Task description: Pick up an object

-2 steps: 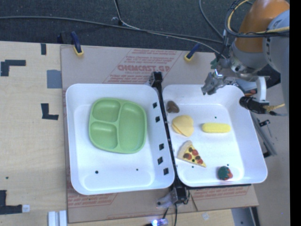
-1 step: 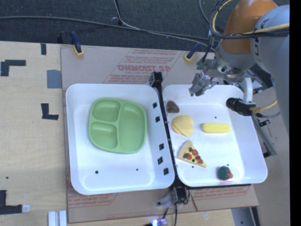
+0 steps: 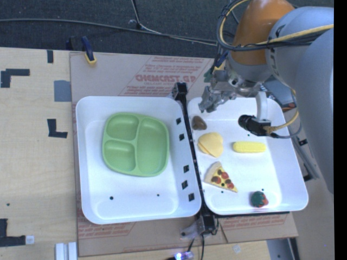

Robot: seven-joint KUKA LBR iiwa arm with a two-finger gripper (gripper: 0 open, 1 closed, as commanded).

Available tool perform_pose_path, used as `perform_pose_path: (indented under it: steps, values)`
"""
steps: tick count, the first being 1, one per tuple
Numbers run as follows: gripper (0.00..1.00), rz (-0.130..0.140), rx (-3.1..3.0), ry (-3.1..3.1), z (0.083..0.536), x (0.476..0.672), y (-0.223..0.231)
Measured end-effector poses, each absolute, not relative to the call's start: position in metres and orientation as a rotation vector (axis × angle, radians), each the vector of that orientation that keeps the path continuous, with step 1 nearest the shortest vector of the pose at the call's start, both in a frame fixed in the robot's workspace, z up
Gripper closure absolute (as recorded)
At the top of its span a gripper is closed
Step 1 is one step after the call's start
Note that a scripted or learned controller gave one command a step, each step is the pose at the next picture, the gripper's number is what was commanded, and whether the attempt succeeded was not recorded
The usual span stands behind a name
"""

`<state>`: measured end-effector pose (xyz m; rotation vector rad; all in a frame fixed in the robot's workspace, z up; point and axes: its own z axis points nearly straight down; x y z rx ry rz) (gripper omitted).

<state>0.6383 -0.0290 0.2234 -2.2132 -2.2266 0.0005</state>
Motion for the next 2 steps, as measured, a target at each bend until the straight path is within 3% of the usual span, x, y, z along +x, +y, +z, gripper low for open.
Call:
perform_pose_path:
  steps: [2]
  values:
    - [1.0,-0.001,-2.212,-2.228,0.235,0.615,0.086]
